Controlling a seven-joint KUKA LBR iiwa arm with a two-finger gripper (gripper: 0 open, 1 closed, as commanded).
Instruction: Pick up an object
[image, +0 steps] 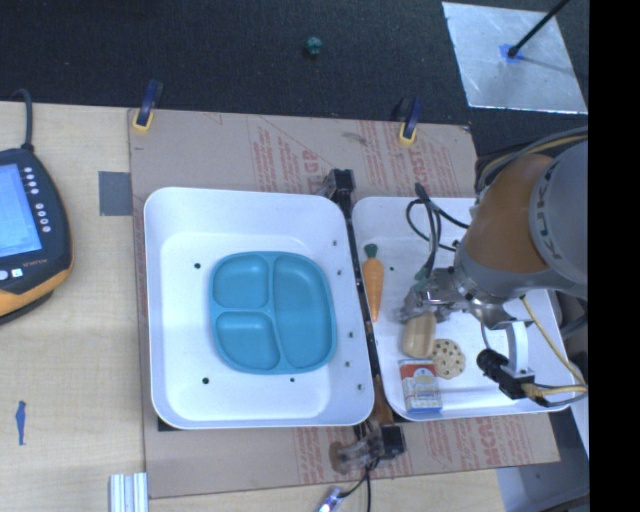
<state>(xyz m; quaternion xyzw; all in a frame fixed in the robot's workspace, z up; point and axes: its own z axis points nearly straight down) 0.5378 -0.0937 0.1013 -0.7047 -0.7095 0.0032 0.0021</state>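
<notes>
In the right bin (392, 222) lie an orange carrot (372, 283) along the left wall, a tan bread-like piece (418, 335), a chocolate-chip cookie (447, 358) and a small red, white and blue carton (422, 388). My gripper (428, 300) hangs low over the bin's middle, just above the tan piece, with the grey and orange arm (520, 225) covering the bin's right half. The left bin (175, 230) holds a blue divided plate (272, 310).
A teach pendant (25, 232) lies at the bench's left edge. Cables (432, 232) loop off the wrist over the right bin. Clamps (147, 108) pin the cardboard sheet at the back, and a connector (341, 184) sits between the bins.
</notes>
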